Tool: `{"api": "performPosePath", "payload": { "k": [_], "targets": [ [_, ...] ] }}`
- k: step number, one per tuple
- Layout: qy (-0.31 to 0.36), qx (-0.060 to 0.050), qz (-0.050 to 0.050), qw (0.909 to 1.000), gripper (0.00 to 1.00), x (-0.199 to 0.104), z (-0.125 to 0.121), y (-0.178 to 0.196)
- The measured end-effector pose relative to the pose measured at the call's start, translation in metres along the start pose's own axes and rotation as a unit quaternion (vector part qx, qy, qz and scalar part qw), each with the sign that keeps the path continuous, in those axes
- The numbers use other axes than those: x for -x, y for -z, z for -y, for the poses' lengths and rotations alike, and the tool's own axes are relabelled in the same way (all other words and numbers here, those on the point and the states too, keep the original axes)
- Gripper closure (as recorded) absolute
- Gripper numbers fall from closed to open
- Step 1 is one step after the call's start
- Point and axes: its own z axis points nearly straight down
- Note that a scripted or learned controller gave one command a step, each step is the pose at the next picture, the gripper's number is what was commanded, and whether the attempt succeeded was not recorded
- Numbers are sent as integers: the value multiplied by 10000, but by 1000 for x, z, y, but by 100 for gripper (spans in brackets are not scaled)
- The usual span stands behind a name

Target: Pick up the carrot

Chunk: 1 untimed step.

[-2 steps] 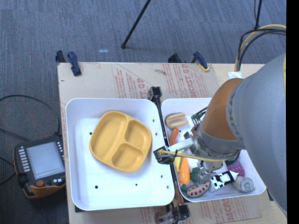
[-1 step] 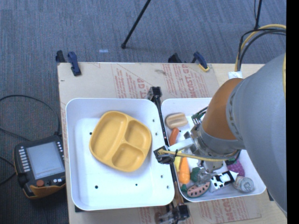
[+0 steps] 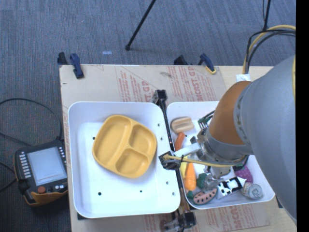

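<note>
You've got the carrot (image 3: 190, 176) lying in the right bin (image 3: 263, 193), close to its left wall, roughly lengthwise, w/ its green top end toward the near edge. A watermelon slice (image 3: 205, 196) sits just beside that end, and a thinner orange-red piece, maybe a sausage or 2nd veg, (image 3: 179, 140) lies a bit further up the same wall. Don't mix those two up: the carrot is the fatter, brighter orange one lower down.

The arm (image 3: 251, 129) comes in from the right and hangs over the middle of the right bin, so the wrist blocks most of what's under it. The gripper (image 3: 205, 166) looks to be just right of the carrot, low in the bin, but its tip is buried under the wrist and cabling. Can't tell how wide it's open or whether it has anything; nothing shows between it, so don't count the carrot as picked.

Other stuff in that bin: a tan bread-like piece (image 3: 182, 124) near the top left, a purple item (image 3: 244, 174), a black-and-white item (image 3: 228, 186) and a grey can-like thing (image 3: 252, 191) at the near right. Crowded, so a low approach risks nudging neighbours.

Left bin (image 3: 79, 178) holds just the yellow divided plate (image 3: 125, 145); not relevant here.

My read: it's the approach/grasp stage, carrot not yet lifted.
</note>
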Motion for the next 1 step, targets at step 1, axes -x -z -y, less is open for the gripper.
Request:
{"api": "performPosePath", "payload": {
  "k": [1],
  "targets": [
    [0,0,0,10000,0,0,0,0]
  ]
}}
